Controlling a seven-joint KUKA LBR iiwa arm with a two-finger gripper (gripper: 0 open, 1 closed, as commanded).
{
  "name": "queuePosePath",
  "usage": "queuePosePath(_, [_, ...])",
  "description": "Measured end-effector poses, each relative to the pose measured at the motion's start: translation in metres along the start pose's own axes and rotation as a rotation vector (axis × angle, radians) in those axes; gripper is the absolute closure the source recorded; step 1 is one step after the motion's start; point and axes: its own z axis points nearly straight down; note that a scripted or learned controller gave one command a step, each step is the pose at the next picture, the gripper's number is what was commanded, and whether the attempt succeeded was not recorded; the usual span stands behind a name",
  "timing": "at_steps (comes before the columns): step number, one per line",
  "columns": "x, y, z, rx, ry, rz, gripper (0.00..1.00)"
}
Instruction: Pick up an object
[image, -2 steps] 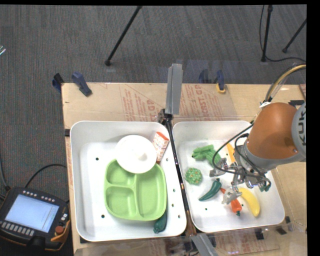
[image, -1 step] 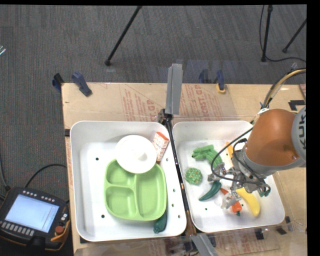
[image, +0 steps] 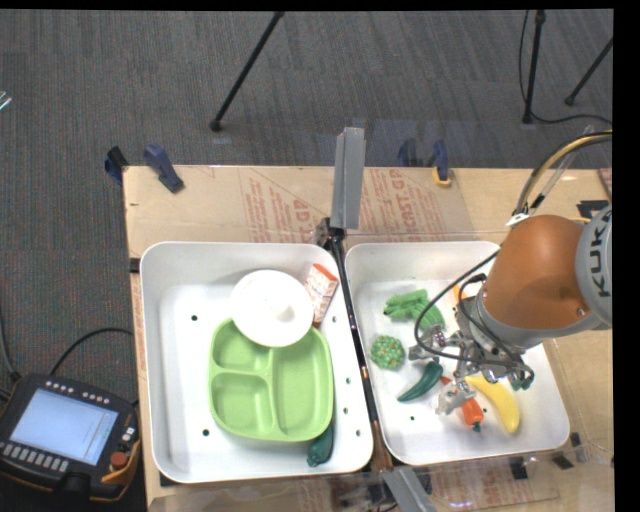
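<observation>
The camera view looks down on two shallow white bins set side by side on a board-covered bench. The left bin (image: 170, 300) holds a smooth light-green divided tray (image: 270, 385) with three compartments; a round white plate (image: 272, 308) overlaps its upper edge. A small orange-and-white carton (image: 322, 288) leans beside the plate, against the bin's right wall. A dark green, tapered item (image: 320, 450) lies at the tray's lower right corner (what it is cannot be told).

The right bin (image: 420, 255) carries the small toy pieces. A leafy light-green piece (image: 408, 304) lies towards the upper middle, and below it sits a round, bumpy green ball (image: 387, 350). A glossy dark green pepper (image: 422, 382), curved and pointed, lies just right of the ball. Near the bin's lower right a smooth yellow banana (image: 503, 405) rests beside a small orange piece (image: 471, 412), the two touching or nearly so.

The arm comes in from the right, its orange band bulging above the wrist. The gripper (image: 462, 385) hangs low over the banana and the orange piece, with cables looped around it. Whether it is open, closed or clasping anything cannot be told from this angle.
</observation>
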Motion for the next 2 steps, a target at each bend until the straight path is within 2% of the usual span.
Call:
queuePosePath(1, [-0.0019,0.0024,-0.0095,0.000,-0.002,-0.008,1.00])
queuePosePath(2, [-0.0019,0.0030,-0.0091,-0.001,-0.001,-0.009,0.00])
